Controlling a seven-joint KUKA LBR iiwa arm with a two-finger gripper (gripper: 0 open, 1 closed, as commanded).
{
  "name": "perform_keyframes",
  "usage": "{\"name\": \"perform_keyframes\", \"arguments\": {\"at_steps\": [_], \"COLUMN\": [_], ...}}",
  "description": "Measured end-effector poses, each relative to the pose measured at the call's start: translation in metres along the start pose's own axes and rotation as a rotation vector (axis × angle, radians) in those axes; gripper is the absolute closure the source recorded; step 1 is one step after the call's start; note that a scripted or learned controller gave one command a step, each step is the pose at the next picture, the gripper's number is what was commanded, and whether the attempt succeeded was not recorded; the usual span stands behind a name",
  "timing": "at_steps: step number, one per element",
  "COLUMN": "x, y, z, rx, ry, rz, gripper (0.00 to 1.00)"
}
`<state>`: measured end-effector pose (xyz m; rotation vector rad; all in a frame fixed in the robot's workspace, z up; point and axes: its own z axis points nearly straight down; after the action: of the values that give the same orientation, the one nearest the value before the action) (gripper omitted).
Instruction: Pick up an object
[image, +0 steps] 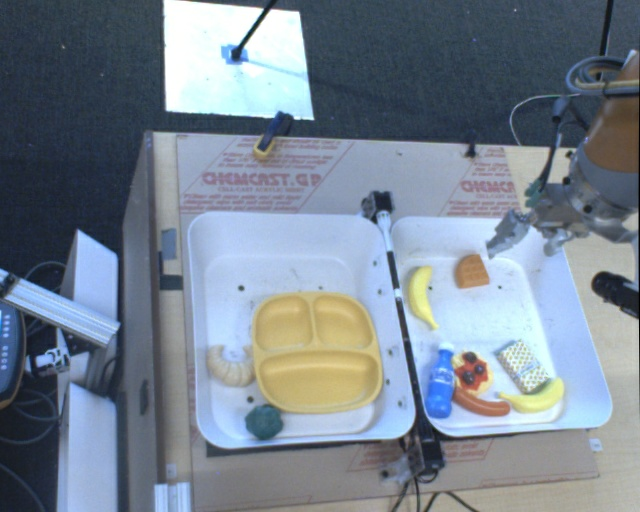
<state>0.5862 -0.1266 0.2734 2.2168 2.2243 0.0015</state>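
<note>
Lowest in the camera view, along the near edge of the right bin (590, 400), lie a blue bottle (439, 381), a sausage (481, 404), a small pizza piece (471, 370), a banana (535, 396) and a patterned packet (524, 364), all crowded together and several touching. Farther back in that bin a second banana (423, 294) lies by the divider, and a brown bread piece (472, 271) sits near the far wall, apart from everything else.

The gripper (530, 232) hangs over the far right corner of this bin, just beyond and to the right of the bread, tilted, with its two fingers (503, 236) spread wide and nothing between them. By my reading the task is at the approach: nothing is picked yet. The bread looks the likeliest target, being closest and alone. The next move would call for shifting left and toward the camera, coming down over the bread, then closing on it. The bin's far wall stands close behind, so the descent has little room on that side.

Across the divider, the left bin (215, 240) holds a yellow tray (316, 352), a croissant (230, 365) touching its left side, and a green ball (264, 421) near its front corner. These are well apart from the gripper and no hindrance.
</note>
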Motion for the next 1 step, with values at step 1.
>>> {"name": "perform_keyframes", "arguments": {"at_steps": [1], "x": [0.0404], "y": [0.0145], "z": [0.1676], "rx": [0.004], "ry": [0.001], "rz": [0.000], "gripper": [0.00]}}
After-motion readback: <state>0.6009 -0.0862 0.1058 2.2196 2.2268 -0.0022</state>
